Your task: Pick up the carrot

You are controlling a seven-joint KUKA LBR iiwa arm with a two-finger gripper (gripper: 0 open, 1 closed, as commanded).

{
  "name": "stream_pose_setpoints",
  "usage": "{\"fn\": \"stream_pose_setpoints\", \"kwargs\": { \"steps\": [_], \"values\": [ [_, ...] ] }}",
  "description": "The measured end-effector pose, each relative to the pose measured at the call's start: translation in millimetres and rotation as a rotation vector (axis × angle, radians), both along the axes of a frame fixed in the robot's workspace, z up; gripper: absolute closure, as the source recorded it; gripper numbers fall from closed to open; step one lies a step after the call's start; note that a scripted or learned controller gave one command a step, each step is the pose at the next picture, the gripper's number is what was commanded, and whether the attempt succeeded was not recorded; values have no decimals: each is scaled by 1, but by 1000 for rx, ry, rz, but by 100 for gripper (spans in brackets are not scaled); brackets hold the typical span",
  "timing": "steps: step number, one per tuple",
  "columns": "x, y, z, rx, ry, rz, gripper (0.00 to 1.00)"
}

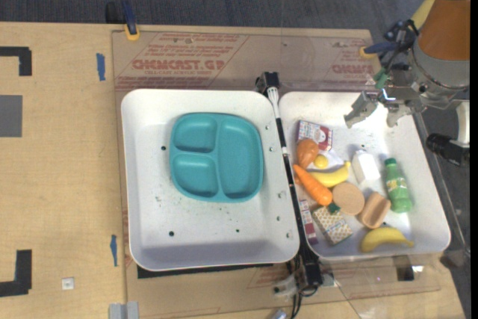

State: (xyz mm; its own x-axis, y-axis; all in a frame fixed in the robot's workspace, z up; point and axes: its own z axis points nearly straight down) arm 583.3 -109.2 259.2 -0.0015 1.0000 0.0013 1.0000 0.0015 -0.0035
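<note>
Bench: two white bins (142,160)
Carrot (314,186): light, stiff, slick; take mid-body
Gripper (376,110): spread wide, holding nothing

Teal divided plate (217,157), left bin (142,183)

A brown bench (60,183) bears two white bins (142,183) (429,217) side by side

Carrot (314,185) among toy foods in right bin (433,214), jaws spread above, teal plate (216,157) left
</note>
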Motion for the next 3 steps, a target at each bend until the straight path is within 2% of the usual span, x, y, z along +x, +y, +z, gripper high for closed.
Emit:
{"fn": "stream_pose_setpoints", "kwargs": {
  "steps": [1, 2, 3],
  "values": [
    [-46, 78, -78, 3, 6, 51, 0],
    [-106, 12, -137, -1, 5, 154, 0],
    [-74, 10, -169, 0, -12, -33, 0]
  ]
}}
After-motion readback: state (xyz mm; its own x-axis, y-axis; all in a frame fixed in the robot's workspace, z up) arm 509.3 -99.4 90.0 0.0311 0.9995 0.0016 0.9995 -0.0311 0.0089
